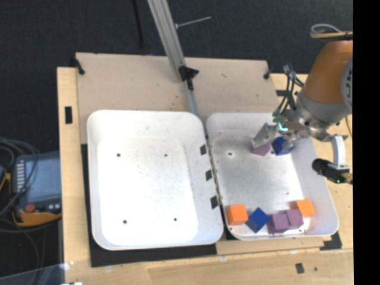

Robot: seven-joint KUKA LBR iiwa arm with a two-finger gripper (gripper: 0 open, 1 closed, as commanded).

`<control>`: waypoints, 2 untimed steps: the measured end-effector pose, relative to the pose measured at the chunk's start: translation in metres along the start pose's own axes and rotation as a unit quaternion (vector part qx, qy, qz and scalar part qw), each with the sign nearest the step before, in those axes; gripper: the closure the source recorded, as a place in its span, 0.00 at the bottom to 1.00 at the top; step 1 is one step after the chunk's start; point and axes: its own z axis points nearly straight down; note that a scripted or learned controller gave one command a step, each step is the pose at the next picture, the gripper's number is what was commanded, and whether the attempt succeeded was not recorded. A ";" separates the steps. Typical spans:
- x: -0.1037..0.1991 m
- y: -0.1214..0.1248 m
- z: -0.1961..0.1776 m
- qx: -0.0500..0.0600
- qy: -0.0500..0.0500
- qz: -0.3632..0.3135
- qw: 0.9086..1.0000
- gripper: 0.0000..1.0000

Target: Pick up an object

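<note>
Five little blocks sit nearest to us, along the front edge of the right bin (309, 177): an orange cube (237, 214), a blue cube (258, 219), two purple cubes (284, 221) pressed together, and one more orange cube (305, 207) behind them. They are packed close, so the jaws would have little room to slip in between them there.

Farther back in that bin, two more blocks lie side by side. One is a purple block (259, 149) and one is a blue block (282, 146). The gripper (270, 136) hangs right over these two, tilted, with a grey finger (262, 136) down by the purple block. I cannot tell if the jaws are spread or squeezed, and I cannot see a block held between them.

I think the arm is trying for one of those two blocks. To do it well, it should come straight down over just one block, with a finger on each side. The other block is just beside it and may get bumped or pushed away.

The left bin (148, 177) is next door on the counter (172, 76). A slanted metal pole (169, 31) stands at the back, well apart from the gripper.
</note>
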 end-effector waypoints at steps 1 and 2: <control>0.000 0.001 -0.002 -0.002 0.000 0.000 1.000 0.00; 0.005 -0.008 0.051 0.001 -0.001 0.002 1.000 0.00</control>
